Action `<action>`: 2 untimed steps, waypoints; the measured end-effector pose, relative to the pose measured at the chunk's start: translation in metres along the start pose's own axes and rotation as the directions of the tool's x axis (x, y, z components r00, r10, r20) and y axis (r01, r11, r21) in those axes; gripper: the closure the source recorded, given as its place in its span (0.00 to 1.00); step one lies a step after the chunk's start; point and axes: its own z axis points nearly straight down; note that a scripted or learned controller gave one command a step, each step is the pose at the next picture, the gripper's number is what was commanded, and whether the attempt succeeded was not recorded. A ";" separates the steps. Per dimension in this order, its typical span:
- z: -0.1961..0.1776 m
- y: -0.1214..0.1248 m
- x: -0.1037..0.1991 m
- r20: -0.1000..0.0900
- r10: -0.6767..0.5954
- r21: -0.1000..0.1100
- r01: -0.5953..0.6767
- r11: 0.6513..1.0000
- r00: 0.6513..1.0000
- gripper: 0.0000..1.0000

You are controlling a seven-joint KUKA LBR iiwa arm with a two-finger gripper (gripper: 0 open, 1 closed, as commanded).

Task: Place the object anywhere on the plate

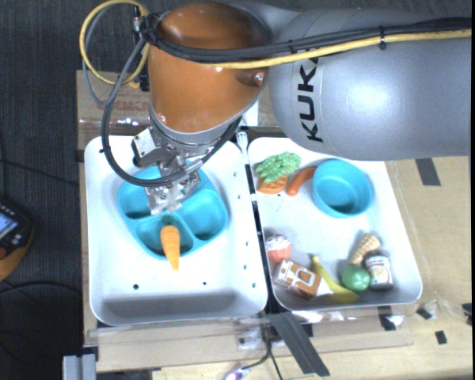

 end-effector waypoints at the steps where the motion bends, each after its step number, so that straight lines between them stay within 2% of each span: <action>1: 0.055 -0.004 0.040 -0.002 0.181 -0.001 -0.181 0.984 0.984 1.00; 2: 0.041 -0.003 0.063 0.000 0.303 0.001 -0.303 0.953 0.953 1.00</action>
